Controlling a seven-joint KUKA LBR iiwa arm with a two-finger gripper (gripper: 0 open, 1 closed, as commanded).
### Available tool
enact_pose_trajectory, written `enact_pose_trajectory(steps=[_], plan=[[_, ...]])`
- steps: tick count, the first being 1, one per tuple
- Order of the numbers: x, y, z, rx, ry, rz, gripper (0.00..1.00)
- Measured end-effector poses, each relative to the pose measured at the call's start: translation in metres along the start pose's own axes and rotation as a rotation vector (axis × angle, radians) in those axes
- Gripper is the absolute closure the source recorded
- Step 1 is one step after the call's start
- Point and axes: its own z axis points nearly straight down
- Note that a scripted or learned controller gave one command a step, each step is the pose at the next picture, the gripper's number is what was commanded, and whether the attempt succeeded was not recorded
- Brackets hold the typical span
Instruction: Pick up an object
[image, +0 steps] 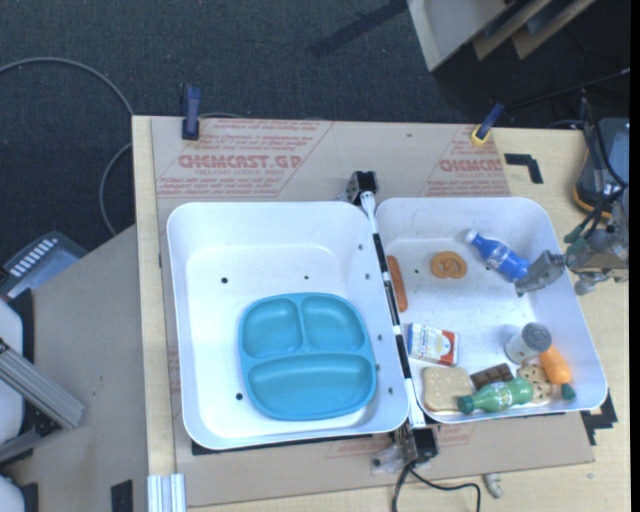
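The right bin (560, 320) holds several small items. A blue bottle (497, 256) lies on its side near the back, close to a round tan pretzel (448, 265). An orange hot dog (397, 283) rests along the left wall. Toward the front lie a small red and white carton (433, 344), a slice of bread (446, 386), a green bottle (497, 397), a brown chocolate piece (491, 377), a cracker (533, 379), a carrot (556, 365) and a grey can (529, 341). My gripper (541, 272) hangs at the bin's right side, just right of the blue bottle.
The left bin (200, 250) carries a blue divided plate (305, 354). A black divider clip (362, 184) sits between the bins at the back. Blue (190, 110) and yellow-blue clamps (486, 124) hold the cardboard base. Yellow equipment (598, 180) stands at far right.
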Motion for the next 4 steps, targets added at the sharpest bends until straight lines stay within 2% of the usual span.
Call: enact_pose_trajectory(steps=[1, 2, 3, 4], plan=[[0.002, -0.015, 0.136, -0.001, -0.001, 0.0, 0.0], [0.01, 0.038, 0.133, -0.001, 0.0, -0.001, 0.0], [0.041, 0.107, 0.16, -0.001, 0.0, -0.001, 0.0], [0.072, 0.134, 0.16, -0.002, 0.0, -0.002, 0.0]])
